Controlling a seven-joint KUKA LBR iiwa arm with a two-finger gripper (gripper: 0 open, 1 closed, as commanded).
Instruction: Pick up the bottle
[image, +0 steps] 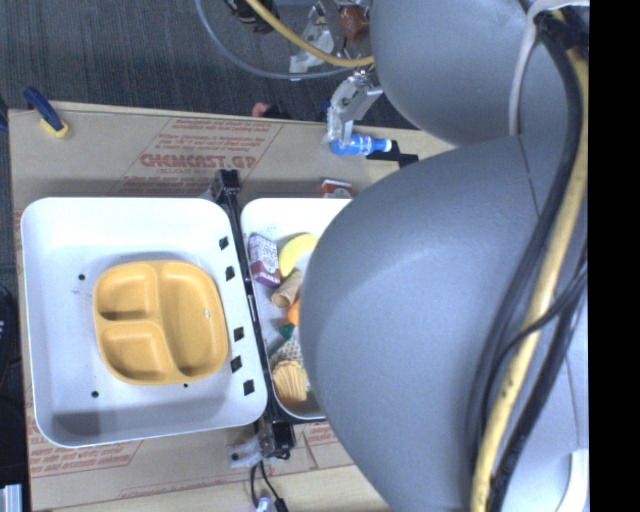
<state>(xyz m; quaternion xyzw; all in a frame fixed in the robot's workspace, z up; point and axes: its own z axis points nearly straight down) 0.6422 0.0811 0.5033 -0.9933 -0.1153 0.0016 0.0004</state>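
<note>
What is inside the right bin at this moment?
A strip of the right bin shows a yellow item, a dark packet and a tan ridged piece. The arm covers the rest, so a bottle cannot be confirmed.

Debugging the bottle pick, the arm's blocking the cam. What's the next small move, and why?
Probably back the arm up and to the right a little before committing to a grasp. Its grey body covers most of the right bin, and among the small items along that bin's left edge I can't pick out a bottle. The left bin holds a yellow divided plate.
</note>
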